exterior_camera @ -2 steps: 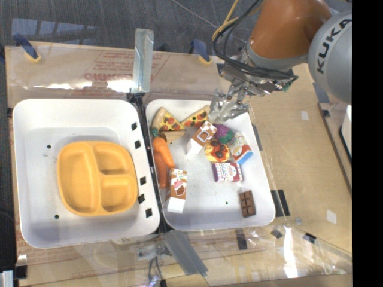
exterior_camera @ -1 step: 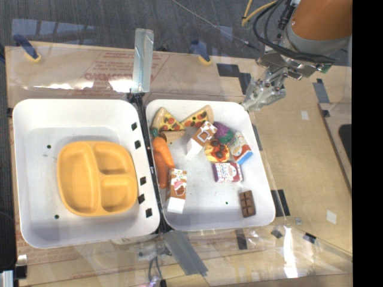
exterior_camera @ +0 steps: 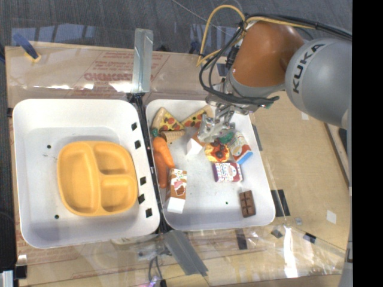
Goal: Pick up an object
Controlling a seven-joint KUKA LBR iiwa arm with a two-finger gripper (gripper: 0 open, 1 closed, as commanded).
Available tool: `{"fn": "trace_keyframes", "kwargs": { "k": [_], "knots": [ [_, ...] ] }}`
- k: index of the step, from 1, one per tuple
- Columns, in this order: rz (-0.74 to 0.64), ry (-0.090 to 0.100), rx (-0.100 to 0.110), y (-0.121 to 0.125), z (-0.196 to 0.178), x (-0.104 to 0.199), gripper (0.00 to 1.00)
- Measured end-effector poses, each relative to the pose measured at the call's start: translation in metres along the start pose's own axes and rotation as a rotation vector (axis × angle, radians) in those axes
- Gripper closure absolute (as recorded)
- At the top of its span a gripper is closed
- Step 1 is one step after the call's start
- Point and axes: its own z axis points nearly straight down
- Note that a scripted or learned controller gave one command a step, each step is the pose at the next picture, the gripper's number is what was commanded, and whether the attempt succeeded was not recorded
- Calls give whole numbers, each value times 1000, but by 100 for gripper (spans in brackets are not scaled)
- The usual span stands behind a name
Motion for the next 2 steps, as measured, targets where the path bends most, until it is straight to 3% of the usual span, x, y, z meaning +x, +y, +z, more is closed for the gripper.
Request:
{"fn": "trace_keyframes", "kwargs": {
  "k": [1,2],
  "knots": [
    [-225,3,8,-4,-33,49,100],
    [-226,2,7,-4,-32,49,0]
  ]
}}
